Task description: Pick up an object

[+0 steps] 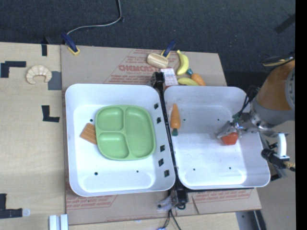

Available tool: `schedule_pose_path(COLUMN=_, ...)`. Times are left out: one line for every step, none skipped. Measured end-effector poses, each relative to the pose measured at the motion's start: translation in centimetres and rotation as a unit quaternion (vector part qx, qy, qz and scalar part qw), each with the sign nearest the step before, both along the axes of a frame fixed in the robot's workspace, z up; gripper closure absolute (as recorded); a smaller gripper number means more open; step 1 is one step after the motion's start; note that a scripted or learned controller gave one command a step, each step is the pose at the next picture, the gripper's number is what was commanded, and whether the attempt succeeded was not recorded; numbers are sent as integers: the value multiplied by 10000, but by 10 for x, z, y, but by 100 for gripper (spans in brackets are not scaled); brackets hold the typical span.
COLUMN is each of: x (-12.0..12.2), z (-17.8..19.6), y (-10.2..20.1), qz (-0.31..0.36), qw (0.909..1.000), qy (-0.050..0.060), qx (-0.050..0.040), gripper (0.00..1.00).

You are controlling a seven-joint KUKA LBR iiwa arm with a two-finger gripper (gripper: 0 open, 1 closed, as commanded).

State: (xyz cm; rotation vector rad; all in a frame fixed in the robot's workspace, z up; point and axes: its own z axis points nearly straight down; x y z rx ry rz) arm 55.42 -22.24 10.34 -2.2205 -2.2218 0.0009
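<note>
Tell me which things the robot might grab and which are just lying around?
For the job: gripper, red thing right at it, carrot, both in the right bin.

Just lying about: green plate in the left bin, croissant, bananas, bread roll, all outside.

A green divided plate (125,132) lies in the left bin (76,99), with a tan cracker-like piece (88,133) tucked against its left edge. Both bins rest on a sheet of printed cardboard (110,66) spread over the desk (24,143). Behind the bins, on the cardboard, sit a bread roll (157,60), two bananas (182,63), a small labelled packet (169,75) and something orange (197,78). A croissant (39,74) lies on the desk far left. A white cable (116,6) trails across the dark floor (216,13).
</note>
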Motion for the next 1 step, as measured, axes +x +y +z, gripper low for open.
schedule_pose_path(x=0, z=-12, y=104, qz=10, qw=10000, qy=-8, qx=11, gripper=100)
